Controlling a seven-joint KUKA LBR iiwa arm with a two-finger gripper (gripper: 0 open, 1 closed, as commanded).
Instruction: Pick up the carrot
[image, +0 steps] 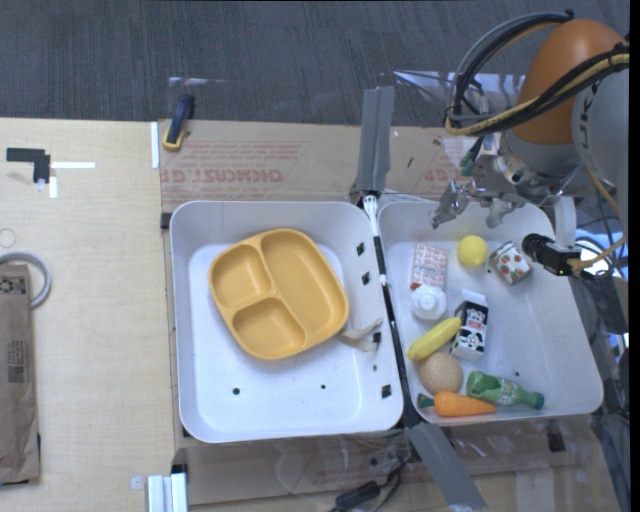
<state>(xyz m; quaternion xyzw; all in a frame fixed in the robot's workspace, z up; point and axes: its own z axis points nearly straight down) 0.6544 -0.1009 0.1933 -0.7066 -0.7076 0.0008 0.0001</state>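
Approach step: my gripper (477, 203), fingers spread and holding nothing, hangs over the right bin's (575, 330) far edge. The carrot (462, 404) lies well apart at the near edge; next I must cross and descend.

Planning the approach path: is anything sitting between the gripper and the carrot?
Yes. The gripper is over the right bin's far edge; the carrot lies at its near edge. Between them sit a lemon, milk carton, banana and green bottle touching the carrot.

Grey arm (590, 90) reaching leftward, claw (478, 208) pointing down
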